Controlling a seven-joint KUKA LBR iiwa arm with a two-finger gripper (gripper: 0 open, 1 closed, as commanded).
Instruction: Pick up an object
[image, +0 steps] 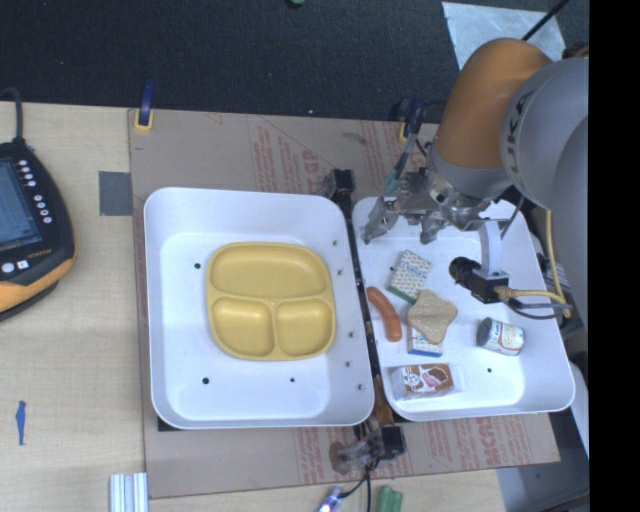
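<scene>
The hand (400, 228) hangs over the far edge of the right bin (545, 385), its two fingers spread with nothing between them. Below it in that bin lie a green-patterned packet (410, 273), a sausage (384, 312), a slice of bread (433, 316) (resting on a small blue-and-white packet), a can (500, 336) and a brown carton (427, 379). The left bin (175, 300) holds a yellow tray (270, 299) with three compartments.
</scene>
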